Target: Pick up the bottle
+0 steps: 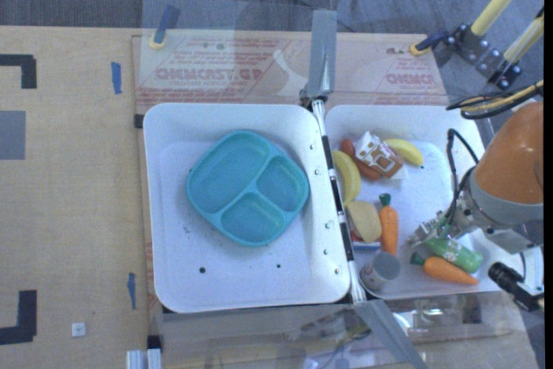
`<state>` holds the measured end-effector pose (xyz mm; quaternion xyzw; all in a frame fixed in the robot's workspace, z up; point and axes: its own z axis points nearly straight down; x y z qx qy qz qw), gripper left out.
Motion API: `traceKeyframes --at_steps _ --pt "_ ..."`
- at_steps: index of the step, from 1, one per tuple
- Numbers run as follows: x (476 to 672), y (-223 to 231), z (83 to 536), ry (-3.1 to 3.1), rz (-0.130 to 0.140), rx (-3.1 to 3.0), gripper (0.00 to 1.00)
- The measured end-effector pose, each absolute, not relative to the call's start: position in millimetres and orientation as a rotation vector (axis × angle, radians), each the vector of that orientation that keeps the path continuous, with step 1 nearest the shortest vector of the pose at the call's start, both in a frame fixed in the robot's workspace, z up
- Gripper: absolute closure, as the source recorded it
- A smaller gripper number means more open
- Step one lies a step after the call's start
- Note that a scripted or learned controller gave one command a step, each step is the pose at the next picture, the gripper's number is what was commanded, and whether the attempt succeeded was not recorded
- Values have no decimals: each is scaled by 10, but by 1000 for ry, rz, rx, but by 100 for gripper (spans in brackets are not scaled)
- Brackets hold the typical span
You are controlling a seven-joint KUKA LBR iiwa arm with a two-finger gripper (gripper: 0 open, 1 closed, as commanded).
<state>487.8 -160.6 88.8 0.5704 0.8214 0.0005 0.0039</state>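
camera view:
bottle point(455, 254): green, lying flat at the lower right of the frame, in the right bin point(436, 118), just above a carrot point(449, 271).
gripper point(435, 230): seen just upper-left of the bottle; finger state cannot be told.
step: approach judged under way, bottle not yet lifted.
next: descent centred over the bottle, carrot to be avoided.
left bin point(164, 212): blue tray point(248, 187) held.

The bottle point(453, 254) is small and green with a pale label patch. It lies on its side in the right bin point(435, 124), toward the near right corner, tilted across the bin floor, just beside an orange carrot point(449, 271).
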Motion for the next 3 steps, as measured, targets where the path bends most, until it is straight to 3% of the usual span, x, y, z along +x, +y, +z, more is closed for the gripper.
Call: traceKeyframes --at_steps 1,2,3 --pt "4881 -1624 984 2568 4 1791 100" --pt "5313 -1187 2384 2343 -1 2091 100" --pt "5485 -1528 2571 2321 0 2113 100"
